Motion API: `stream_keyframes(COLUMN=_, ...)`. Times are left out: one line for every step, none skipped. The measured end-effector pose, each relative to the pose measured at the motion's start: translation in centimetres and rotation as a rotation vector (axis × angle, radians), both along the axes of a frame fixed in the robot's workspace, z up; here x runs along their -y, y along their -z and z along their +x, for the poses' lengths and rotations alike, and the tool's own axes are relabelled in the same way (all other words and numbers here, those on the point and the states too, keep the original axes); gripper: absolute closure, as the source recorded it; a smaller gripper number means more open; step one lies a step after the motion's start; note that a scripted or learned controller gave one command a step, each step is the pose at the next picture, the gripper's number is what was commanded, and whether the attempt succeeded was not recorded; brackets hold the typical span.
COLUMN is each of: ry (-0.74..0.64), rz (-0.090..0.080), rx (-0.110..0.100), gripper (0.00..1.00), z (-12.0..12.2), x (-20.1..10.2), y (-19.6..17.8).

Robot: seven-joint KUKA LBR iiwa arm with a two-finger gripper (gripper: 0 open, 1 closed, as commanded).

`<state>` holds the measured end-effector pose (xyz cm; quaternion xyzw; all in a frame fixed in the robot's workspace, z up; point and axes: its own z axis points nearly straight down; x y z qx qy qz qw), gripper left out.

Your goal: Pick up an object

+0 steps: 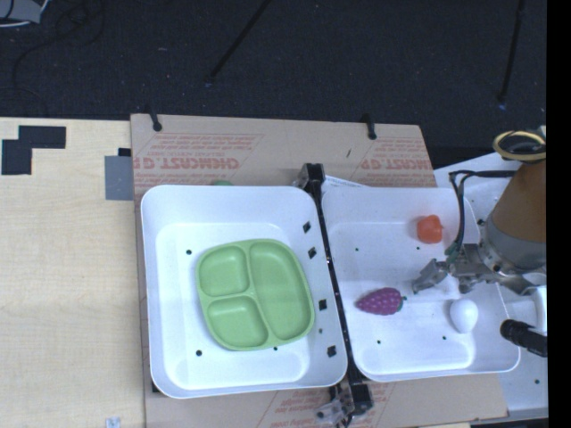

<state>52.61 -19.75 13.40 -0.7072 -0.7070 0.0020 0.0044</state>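
Where bin [384, 364] lies glossy: bumpy purple grapes [380, 301], smooth egg [463, 315].

Right bin contents: purple grape bunch [381, 301], lying centre; orange item [430, 229], near far wall; white egg [463, 315], right side.

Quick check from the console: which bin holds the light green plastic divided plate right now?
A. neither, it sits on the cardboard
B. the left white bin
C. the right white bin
B: the light green plastic divided plate lies flat inside the left white bin; the right white bin holds the small items.
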Motion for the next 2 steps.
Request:
stream_keyframes(ry=0.001, rz=-0.003, rx=0.007, gripper=0.0, z=0.0, x=-0.1, y=4.9)
stream_keyframes(ry=0.003, rz=-0.004, rx=0.01, gripper=1.0, z=0.1, x=0.0, y=3.5)
